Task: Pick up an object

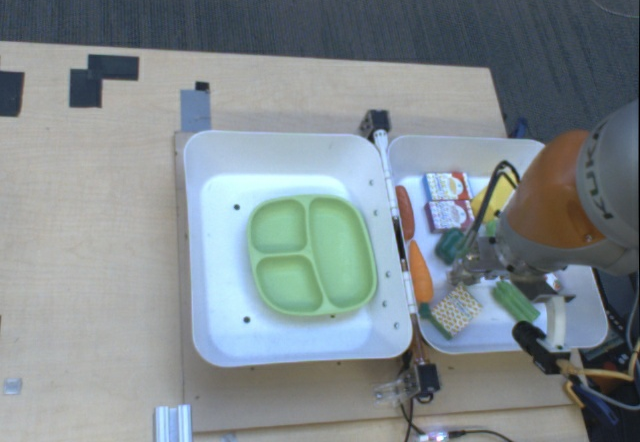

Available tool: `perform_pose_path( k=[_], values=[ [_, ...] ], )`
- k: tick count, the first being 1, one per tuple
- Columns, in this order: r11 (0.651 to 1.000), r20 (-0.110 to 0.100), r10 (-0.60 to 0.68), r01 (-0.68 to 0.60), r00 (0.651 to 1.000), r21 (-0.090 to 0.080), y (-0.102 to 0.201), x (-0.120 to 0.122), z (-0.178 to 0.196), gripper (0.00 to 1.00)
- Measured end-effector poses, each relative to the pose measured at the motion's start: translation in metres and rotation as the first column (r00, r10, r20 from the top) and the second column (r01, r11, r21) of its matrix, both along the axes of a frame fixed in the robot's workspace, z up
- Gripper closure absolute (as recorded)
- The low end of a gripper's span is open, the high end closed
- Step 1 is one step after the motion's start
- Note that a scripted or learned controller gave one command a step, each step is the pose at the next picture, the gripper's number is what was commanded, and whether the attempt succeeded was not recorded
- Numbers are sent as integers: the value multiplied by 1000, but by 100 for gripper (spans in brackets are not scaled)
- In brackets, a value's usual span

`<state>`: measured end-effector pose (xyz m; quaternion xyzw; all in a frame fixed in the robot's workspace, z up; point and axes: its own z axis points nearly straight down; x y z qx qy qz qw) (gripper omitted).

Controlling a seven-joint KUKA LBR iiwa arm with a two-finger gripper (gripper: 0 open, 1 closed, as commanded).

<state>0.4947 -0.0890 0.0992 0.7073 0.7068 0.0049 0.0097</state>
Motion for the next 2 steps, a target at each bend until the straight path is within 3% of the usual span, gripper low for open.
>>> perform_pose_path(
  k=[1, 2],
  values=[
    [1000, 2, -2, 2, 1000, -3, -2, 0, 1, 0],
    [1000, 4, 1, -1, 1000, -1, 0, 1, 11, 100]
  ],
)
